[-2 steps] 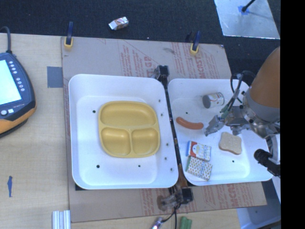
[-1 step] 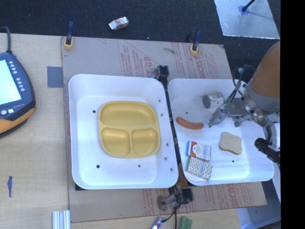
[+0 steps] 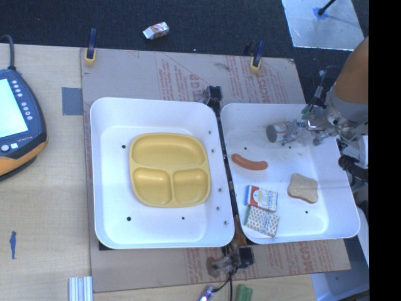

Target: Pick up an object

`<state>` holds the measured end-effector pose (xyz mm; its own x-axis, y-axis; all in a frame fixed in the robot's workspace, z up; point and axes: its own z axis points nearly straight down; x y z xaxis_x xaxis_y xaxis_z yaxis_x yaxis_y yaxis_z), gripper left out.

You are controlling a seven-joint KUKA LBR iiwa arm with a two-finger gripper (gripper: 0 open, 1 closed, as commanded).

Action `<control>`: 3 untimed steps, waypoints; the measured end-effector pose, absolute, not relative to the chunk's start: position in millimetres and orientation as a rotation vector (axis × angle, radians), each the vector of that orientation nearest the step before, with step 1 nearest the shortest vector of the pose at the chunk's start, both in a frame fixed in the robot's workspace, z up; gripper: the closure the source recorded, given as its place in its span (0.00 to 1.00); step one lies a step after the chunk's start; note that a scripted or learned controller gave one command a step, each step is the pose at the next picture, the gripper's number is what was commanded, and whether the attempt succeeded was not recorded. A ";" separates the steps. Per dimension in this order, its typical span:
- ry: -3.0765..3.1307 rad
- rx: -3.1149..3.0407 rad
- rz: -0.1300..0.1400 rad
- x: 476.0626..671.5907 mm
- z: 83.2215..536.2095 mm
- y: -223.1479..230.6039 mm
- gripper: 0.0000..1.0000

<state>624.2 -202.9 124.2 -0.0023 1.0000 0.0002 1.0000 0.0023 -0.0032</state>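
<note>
Wooden tabletop (image 3: 50, 199) carries two white bins. End effector (image 3: 285, 132) hovers over right bin (image 3: 332, 227), grip state indeterminate. Approach phase judged; sausage (image 3: 249, 163) nearest, requiring descent and closure.

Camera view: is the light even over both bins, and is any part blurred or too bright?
Camera view: strong light washes out the right bin near its rim; the left bin is softer, with the yellow divided plate clear; the gripper looks slightly blurred; the hot dog casts little shadow.
</note>
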 end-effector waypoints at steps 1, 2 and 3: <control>-2.226 -2.216 0.002 656.6 111.8 -151.8 0.00; -2.228 -2.214 0.002 656.8 122.5 -152.4 1.00; -2.222 -2.219 0.001 621.1 194.7 -158.5 1.00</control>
